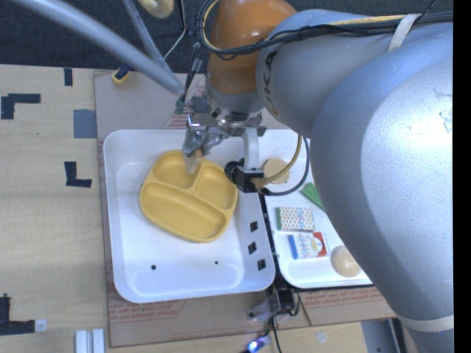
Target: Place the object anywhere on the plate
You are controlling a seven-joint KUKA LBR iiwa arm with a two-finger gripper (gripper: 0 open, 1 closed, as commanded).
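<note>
At the far left lay the bare wooden bench (44, 219), and just beside it stood the left bin (118, 226), shallow and white. The yellow plate (184, 204) rested in its upper half, tilted a little across the bin floor, its three compartments facing up so that anything lowered from above could settle in one. The gripper (194, 151) hung right over the plate's far rim, pointing down at the upper-left compartment, probably because that was the nearest part of the target for an arm reaching in from the right. Whether it was clenched or released could not be told, as its tip was small and dark against the plate, and nothing could be made out in its grasp. A black cable (250, 179) looped down from the wrist beside the plate. Further right, in the right bin (309, 279), lay the loose items: a round tan piece (277, 170), a green piece (313, 195), a patterned packet (294, 218), a red and blue box (307, 245) and a pale ball (344, 261). These were probably the pick stock, kept apart from the plate. Which one was the task's object could not be settled, and the plate looked unloaded, so the placing seemed not yet done. The grey arm (383, 138) with its orange band (239, 35) filled the right.
</note>
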